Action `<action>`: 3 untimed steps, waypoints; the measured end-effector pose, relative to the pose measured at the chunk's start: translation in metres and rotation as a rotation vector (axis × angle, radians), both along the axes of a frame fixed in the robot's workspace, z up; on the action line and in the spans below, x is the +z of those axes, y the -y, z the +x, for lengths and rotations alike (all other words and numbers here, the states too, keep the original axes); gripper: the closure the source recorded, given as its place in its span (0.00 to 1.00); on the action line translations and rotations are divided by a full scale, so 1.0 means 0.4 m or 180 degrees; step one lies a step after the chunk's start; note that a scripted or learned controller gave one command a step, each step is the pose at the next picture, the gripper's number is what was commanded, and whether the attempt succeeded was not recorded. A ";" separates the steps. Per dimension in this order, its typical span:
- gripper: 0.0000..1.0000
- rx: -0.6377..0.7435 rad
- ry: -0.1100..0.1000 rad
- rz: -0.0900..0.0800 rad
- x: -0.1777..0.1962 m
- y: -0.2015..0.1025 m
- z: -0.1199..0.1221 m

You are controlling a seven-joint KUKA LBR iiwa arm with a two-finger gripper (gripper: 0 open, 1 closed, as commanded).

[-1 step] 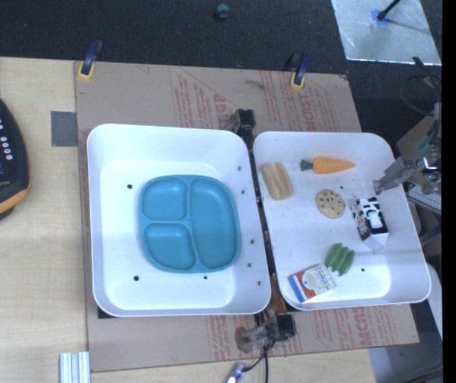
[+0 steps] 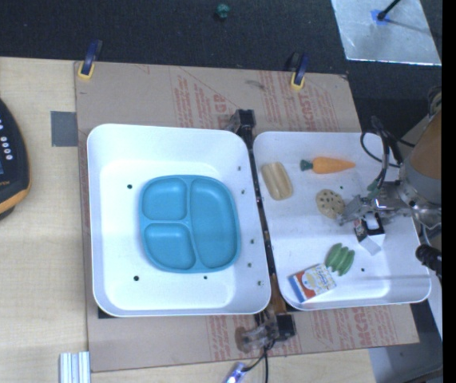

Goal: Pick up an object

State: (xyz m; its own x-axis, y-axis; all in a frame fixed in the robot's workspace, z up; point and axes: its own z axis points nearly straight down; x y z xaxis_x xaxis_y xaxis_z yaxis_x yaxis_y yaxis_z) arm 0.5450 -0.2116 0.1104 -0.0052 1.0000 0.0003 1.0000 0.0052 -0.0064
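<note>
1. Camera view: my claw is hovering low over the right bin, just beside the speckled cookie; I cannot tell how it is set
2. The carrot, bread roll, green pod and small carton are lying apart in that bin
3. The blue divided plate is sitting in the left bin
</note>
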 end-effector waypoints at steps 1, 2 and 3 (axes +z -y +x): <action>1.00 0.0009 0.0000 -0.0007 0.027 0.004 0.001; 1.00 0.0007 0.0033 -0.0003 -0.037 -0.203 -0.002; 1.00 0.0002 0.0017 0.0001 0.251 -0.412 -0.004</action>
